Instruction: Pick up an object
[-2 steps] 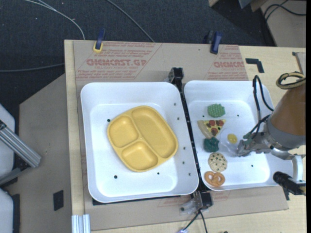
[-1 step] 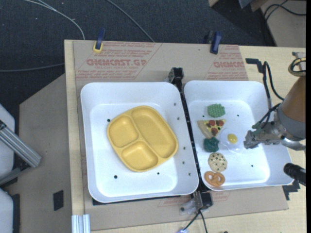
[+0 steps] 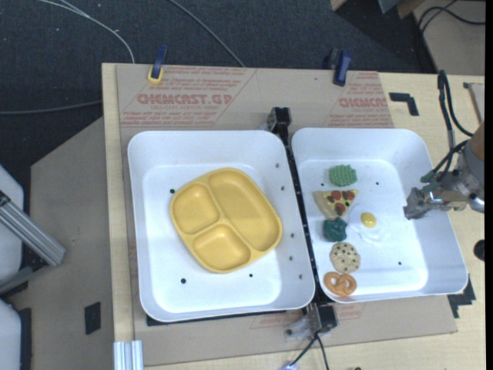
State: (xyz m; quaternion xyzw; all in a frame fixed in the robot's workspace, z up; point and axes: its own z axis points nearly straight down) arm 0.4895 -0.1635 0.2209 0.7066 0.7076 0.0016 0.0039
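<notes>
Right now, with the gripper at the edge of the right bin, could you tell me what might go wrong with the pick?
1. The toy foods crowd one column: pizza slice, dark green piece, cookie, pretzel. The gripper may nudge a neighbour.
2. The fried egg lies flat, white on the white bin, likely hard to grip.

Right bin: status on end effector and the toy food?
End effector over right bin's right side, nothing seen in it. Toy food untouched along bin's left: pizza slice, cookie, pretzel. Path unobstructed.

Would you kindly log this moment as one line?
tool: over right bin's right side | holding: nothing visible | toy food: in right bin | yellow tray: left bin
</notes>
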